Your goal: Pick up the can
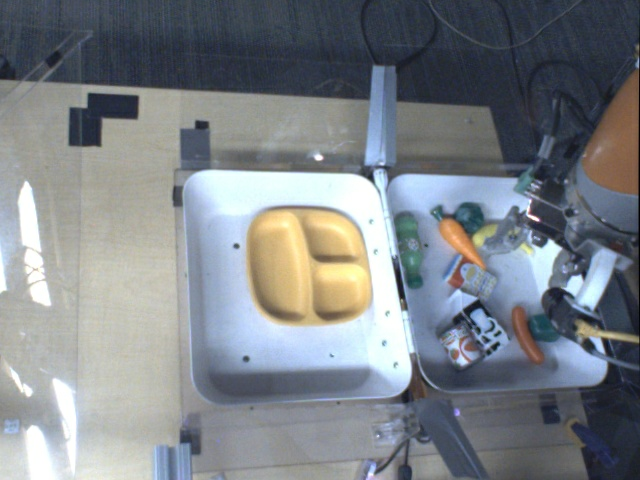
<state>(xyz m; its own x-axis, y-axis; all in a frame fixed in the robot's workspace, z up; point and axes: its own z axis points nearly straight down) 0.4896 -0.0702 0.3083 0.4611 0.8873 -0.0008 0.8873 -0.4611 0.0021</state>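
While I watch from the overhead camera, the left bin (pixel 200 298) sits mid-frame holding a yellow divided tray (pixel 308 264) near its centre. Moving right, the right bin (pixel 425 368) carries a green bottle (pixel 408 249) lying along its left wall, an orange carrot (pixel 459 240) and a green toy (pixel 468 213) toward its upper middle, and a small printed packet (pixel 472 280) below the carrot. The can (pixel 462 346) lies on its side in the lower middle of that bin, touching a black-and-white box (pixel 485 326). Just right of those is a red pepper (pixel 527 334). At the right edge of the frame the gripper (pixel 520 230) hangs over the bin's upper right, well apart from the can; I cannot tell how its jaws stand.
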